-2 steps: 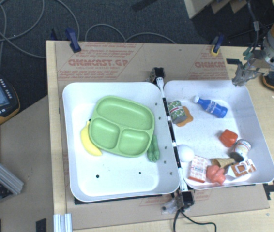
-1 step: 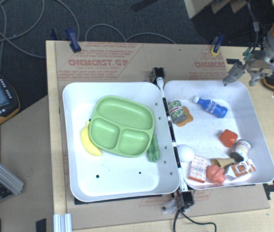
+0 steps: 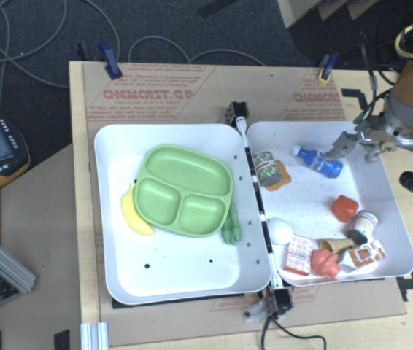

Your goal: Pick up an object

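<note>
**Arm over the right bin's far corner, blue bottle just beside it**

On the table (image 3: pixel 82 195) the left bin (image 3: pixel 112 217) carries a pale green divided tray (image 3: pixel 184 189) with three compartments, lying tilted across the bin's middle. A yellow banana (image 3: pixel 133 214) pokes out from under the tray's left edge, and a dark green leafy piece (image 3: pixel 231 224) lies against its right edge, close to the wall between the bins.

The right bin (image 3: pixel 381 188) carries the smaller things. Near its left wall a small can with a green label (image 3: pixel 266 168) rests on an orange-brown flat piece (image 3: pixel 279 177). Further right, toward the far side, lies a blue bottle (image 3: pixel 319 162) on its side, its white cap pointing left and its body a bright, solid blue. Below it, well apart, sits a red-orange chunk (image 3: pixel 344 208), with a small round tin (image 3: pixel 365 222) just beside that. Along the near wall a cluster gathers: a white egg-like ball (image 3: pixel 279 232), a red and white packet (image 3: pixel 299 255), a pink-red lump (image 3: pixel 326 262), a brown cone-like piece (image 3: pixel 336 245) and an orange and white carton (image 3: pixel 368 254).

The gripper (image 3: pixel 345 144) reaches in from the right, low over the bin's far right part, its tip just beside the blue bottle's right end. Whether the jaws are wide or narrow I cannot tell, and nothing is seen between them.
</note>
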You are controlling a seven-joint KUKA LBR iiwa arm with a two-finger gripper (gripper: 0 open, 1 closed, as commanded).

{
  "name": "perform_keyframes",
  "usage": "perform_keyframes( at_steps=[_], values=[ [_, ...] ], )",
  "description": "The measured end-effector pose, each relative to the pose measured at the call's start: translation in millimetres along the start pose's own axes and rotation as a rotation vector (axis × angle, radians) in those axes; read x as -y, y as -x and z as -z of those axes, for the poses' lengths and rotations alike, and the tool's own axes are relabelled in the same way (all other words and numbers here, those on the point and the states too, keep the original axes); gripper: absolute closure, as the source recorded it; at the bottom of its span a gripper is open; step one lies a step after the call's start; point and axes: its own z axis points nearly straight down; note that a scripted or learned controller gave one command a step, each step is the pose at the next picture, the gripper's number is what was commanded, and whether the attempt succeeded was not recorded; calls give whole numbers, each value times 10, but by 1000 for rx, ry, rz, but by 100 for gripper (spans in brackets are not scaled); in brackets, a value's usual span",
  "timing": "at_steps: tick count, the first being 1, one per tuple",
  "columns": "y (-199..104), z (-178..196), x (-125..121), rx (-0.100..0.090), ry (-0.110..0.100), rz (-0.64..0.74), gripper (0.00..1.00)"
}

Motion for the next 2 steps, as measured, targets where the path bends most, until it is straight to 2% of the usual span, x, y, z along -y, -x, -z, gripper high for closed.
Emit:
perform_keyframes(
  at_steps=[1, 2],
  values=[
    [14, -700, 498, 0, -1, -1, 0],
    [-293, -695, 863, -1, -1, 0, 0]
  ],
)
